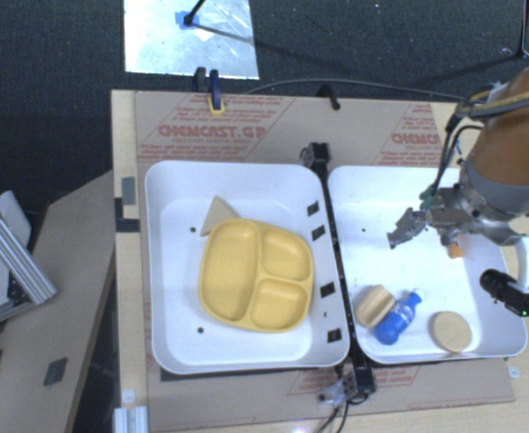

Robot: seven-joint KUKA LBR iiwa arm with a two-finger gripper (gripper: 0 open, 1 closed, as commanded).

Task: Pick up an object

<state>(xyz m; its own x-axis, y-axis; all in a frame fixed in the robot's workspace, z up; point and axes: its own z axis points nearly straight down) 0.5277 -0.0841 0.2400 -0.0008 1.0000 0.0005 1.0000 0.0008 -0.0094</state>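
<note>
Yellow plastic divided tray (255, 274) fills middle of left bin (170, 242); tan wedge (217, 213) peeks from under tray's far-left corner. Right bin (373, 206): tan block (374, 304) near front-left corner, blue bottle (397, 317) touching beside it, round tan disc (450, 330) toward front-right corner. Gripper (407, 228) hovers over bin's middle, nothing between fingers; finger spread: cannot tell. Judgement: best target disc, standing clear of neighbours; descend straight, centre over it before closing.

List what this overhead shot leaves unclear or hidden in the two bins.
- Tan wedge: partly under the yellow divided plate, shape unclear.
- Small orange item: mostly behind the gripper, identity unclear.
- Gripper: dark and small, finger state unreadable.
- Arm: cut off by the right edge.
</note>
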